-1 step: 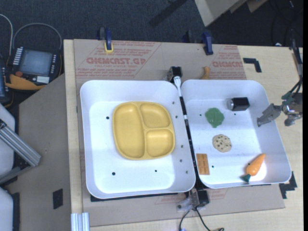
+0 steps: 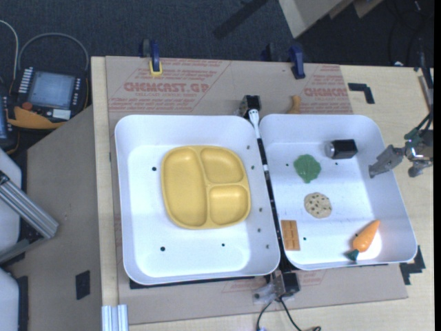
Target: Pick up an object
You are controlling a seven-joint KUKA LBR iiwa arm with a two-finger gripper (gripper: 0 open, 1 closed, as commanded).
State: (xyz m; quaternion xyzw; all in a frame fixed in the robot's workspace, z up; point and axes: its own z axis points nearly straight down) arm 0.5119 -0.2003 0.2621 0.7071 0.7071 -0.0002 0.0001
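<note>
Gripper (image 2: 396,158) hovering at right bin's (image 2: 386,205) right edge, fingers apart, holding nothing. Carrot (image 2: 366,236) lying at near right corner: probably light, stiff, slick. Best pinched across thick orange middle.

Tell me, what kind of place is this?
Probably a robotics lab test bench. Two white bins sit clamped to a board, holding toy food like a carrot and a cookie; a handheld control pendant lies nearby, and a gripper reaches in.
</note>
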